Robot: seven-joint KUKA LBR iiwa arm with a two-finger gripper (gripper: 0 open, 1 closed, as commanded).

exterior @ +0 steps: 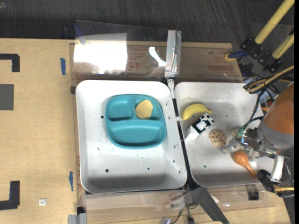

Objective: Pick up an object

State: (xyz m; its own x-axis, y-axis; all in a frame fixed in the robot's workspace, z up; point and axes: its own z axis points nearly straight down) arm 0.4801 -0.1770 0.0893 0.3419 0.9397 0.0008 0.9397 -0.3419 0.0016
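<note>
Cardboard-covered bench (32,125) bears two white bins side by side. From the camera view, the left bin (93,171) holds a teal divided plate (135,125) with a yellow round piece (144,109) in its upper right compartment. Right of that plate, the right bin (219,171) holds a banana (195,110), a black-and-white tag (203,122), a speckled cookie-like piece (217,137) and an orange carrot-like piece (243,160). The gripper (243,143) hovers near these last two; whether its fingers are open cannot be told. Likely the reaching step; next, descend and close squarely.
</note>
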